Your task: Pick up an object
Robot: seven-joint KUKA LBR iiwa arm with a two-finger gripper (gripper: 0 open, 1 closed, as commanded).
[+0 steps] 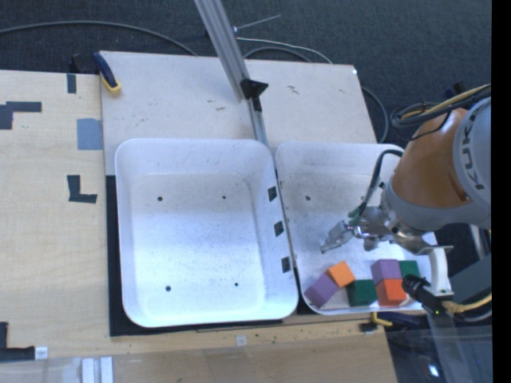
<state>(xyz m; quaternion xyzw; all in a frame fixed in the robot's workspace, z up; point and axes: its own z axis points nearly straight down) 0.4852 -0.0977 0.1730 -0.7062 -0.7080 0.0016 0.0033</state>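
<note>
1. My gripper (pixel 334 240) hangs over the right bin (pixel 319 174), fingers spread and grasping nothing, its metal tips pointing toward the bin's middle floor.
2. My arm (pixel 431 174), grey with its orange band, reaches in from the right and covers the bin's far right side.
3. The blocks cluster at the right bin's near edge, below and right of my fingertips: a light purple block (pixel 322 289) tilted at the left, an orange block (pixel 341 274) just beside it, a green block (pixel 362 293), then a purple block (pixel 386 269) sitting above a red-orange block (pixel 391 292).
4. A second green block (pixel 409 268) peeks out near my wrist, partly hidden.
5. The left bin (pixel 200 230) sits beside the right one, their rims touching, on the pale bench (pixel 48 174).
</note>
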